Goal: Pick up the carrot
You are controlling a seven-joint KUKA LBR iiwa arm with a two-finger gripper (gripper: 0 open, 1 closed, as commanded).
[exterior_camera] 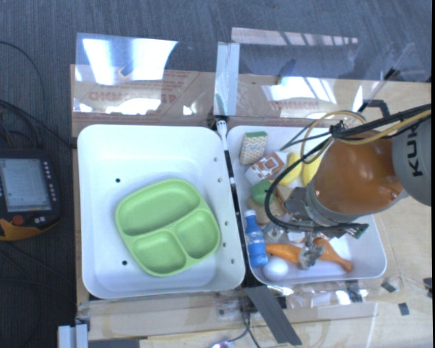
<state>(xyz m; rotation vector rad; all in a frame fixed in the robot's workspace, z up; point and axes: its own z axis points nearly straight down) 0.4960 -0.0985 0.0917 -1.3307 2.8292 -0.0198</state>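
camera view: the gripper (309,254) hangs low in the right bin (373,263), its fingers straddling the carrot (286,252); whether they grip it i cannot tell. at nine o'clock stands a blue bottle (255,239), at seven o'clock a white egg (276,269).

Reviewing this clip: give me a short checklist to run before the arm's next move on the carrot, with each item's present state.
1. Carrot in view in the right bin: ok.
2. End effector over the carrot: ok.
3. Carrot seen between the fingers: cannot tell.
4. Carrot lifted off the bin floor: not ok.
5. Space around the carrot: not ok, white egg and blue bottle lie close.
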